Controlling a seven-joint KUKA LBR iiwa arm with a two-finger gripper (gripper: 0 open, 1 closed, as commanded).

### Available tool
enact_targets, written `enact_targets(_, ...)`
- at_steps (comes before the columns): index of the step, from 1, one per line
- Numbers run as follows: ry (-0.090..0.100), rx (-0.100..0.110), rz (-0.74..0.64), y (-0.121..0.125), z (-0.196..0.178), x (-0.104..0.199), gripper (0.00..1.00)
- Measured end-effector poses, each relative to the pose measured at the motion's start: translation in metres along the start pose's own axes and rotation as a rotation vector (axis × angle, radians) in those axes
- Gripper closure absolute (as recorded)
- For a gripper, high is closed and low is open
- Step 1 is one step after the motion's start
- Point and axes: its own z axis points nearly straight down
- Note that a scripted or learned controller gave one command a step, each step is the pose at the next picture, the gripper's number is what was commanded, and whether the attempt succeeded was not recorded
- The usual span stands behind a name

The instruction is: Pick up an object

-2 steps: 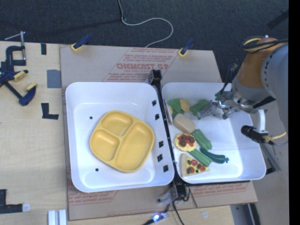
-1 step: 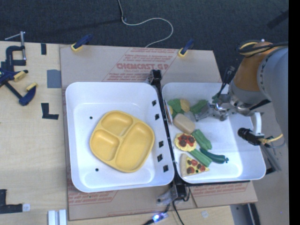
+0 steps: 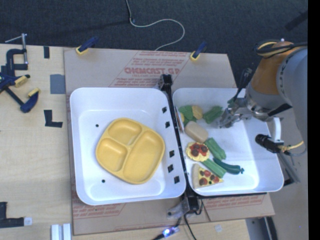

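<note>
Toy food pieces lie clustered in the left half of the right bin (image 3: 267, 176): a green leafy piece (image 3: 187, 112), a tan bun (image 3: 196, 132), a round pizza (image 3: 198, 151), a pizza slice (image 3: 206, 176) and a dark green cucumber (image 3: 226, 166). Over the bin's upper middle, the claw (image 3: 226, 120) sits just beside another green piece (image 3: 212, 114); whether its fingers are spread cannot be told. A yellow divided plate (image 3: 130, 150) rests in the left bin (image 3: 82, 134) on the desk (image 3: 30, 159).
</note>
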Motion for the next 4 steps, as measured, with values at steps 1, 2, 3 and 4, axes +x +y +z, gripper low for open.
enact_targets(1, 0.002, -0.002, 0.003, -0.005, -0.048, -0.005, 1.00)
enact_targets(2, 0.001, -0.004, 0.003, -0.005, -0.100, -0.014, 1.00)
enact_targets(3, 0.002, -0.002, 0.003, -0.004, -0.131, -0.014, 1.00)
enact_targets(4, 0.004, 0.002, -0.001, 0.003, -0.120, 0.040, 1.00)
